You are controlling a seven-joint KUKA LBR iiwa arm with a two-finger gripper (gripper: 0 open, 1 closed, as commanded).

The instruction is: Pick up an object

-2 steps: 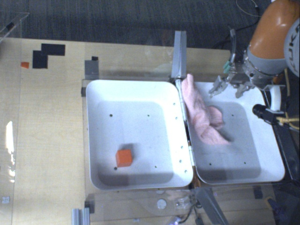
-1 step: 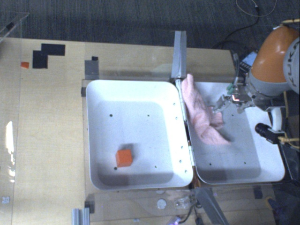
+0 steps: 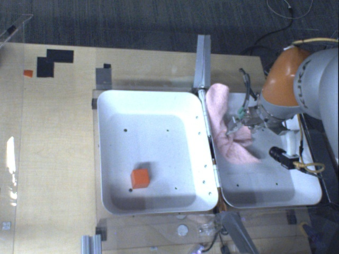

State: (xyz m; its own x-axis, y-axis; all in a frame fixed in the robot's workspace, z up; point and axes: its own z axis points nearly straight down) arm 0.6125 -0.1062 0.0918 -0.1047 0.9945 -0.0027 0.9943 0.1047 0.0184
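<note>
- Pink cloth (image 3: pixel 222 121) — lies in the right bin (image 3: pixel 265 194), bunched along that bin's left wall, centre-right of the frame.
- It runs from the bin's upper left corner down to roughly mid-height. Its top end rides up against the rim next to the seam between the bins.
- End effector (image 3: pixel 237 125) — down at the cloth's right edge, low over the bin floor. Touching the cloth or just above it: can't tell.
- Open or closed: can't tell — the hardware reads as a dark tangle against the pink, so no confirmed grip on the cloth.
- Arm (image 3: pixel 318 89) enters from the right edge of the frame, grey, with the orange band (image 3: pixel 280 81) in the upper right.
- Orange cube (image 3: pixel 140 178) sits in the left bin (image 3: pixel 111 142), lower left part of its floor, on its own and well apart from the cloth.
- The bins sit side by side, rims meeting near mid-frame. An upright metal post (image 3: pixel 202 62) stands at the top of that seam.
- Tabletop (image 3: pixel 53 142) is pale wood. Upper left of the frame has stepped black patches (image 3: pixel 53 61), with a small orange square (image 3: pixel 28 73) just to their left.
- Thin cable loop (image 3: pixel 288 4) lies on the dark floor, top right.
</note>
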